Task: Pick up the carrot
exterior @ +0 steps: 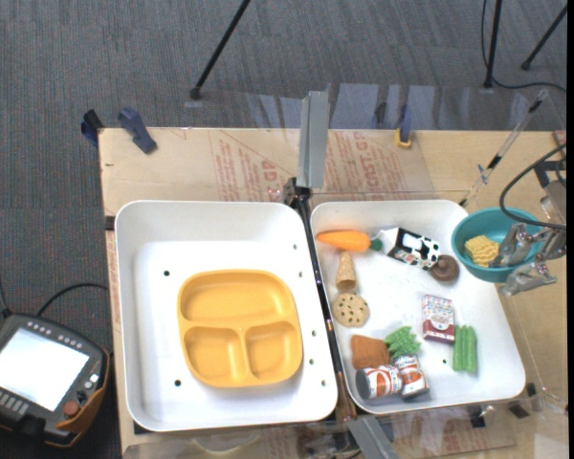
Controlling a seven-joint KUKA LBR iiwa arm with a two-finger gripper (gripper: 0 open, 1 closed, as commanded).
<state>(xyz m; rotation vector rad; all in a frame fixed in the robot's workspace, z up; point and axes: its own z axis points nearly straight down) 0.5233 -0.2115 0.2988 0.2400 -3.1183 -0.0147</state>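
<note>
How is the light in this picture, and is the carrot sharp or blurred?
Camera view: the light is soft and even, with only faint shadows; the white bins look bright, with little surface detail; the carrot is clear enough to recognise, slightly soft; the gripper at the right edge looks blurry.

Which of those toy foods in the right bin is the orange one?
The carrot, lying near the bin's far-left corner beside the ice-cream cone. Its body is bright orange with a green top.
</note>
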